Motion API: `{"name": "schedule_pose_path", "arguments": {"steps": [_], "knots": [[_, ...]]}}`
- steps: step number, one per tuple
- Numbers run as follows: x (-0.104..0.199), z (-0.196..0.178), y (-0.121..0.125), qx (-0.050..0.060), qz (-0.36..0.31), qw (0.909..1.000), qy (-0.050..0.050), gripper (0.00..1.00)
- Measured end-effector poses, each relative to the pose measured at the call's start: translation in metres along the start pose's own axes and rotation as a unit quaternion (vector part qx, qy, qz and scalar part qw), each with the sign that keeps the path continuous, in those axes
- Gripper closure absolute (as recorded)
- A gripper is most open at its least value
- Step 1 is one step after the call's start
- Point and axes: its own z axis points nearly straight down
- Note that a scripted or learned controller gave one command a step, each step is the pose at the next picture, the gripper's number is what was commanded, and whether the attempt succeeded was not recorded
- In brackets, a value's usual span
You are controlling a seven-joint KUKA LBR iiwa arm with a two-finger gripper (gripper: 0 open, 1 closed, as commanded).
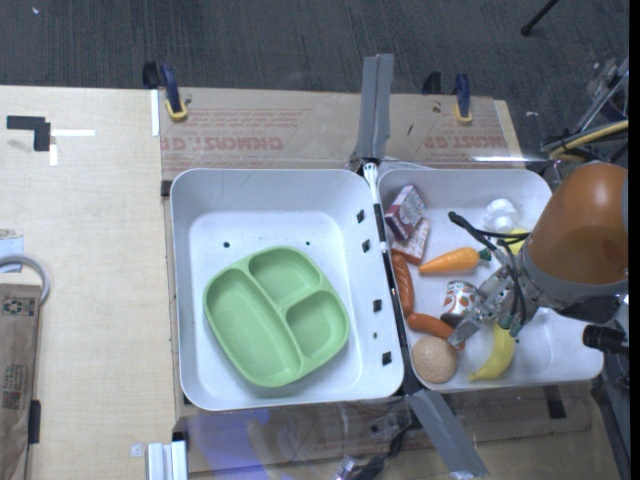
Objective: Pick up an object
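On the pale wooden bench (80, 268) over dark floor, the pincer (468, 326) hovers, grip state unclear, above the right bin (560, 363).

The right bin (530, 183) holds the loose objects: a carrot (450, 261) lying crosswise near the middle, a sausage (403, 280) along the left wall, a small can (459, 299), a round bun (434, 359) at the front, and a banana (495, 356) just beside it.
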Motion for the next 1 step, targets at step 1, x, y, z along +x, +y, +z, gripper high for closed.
{"name": "schedule_pose_path", "arguments": {"steps": [1], "knots": [[-0.0009, -0.0073, 0.0016, -0.001, 0.001, 1.0, 0.0, 1.0]]}}
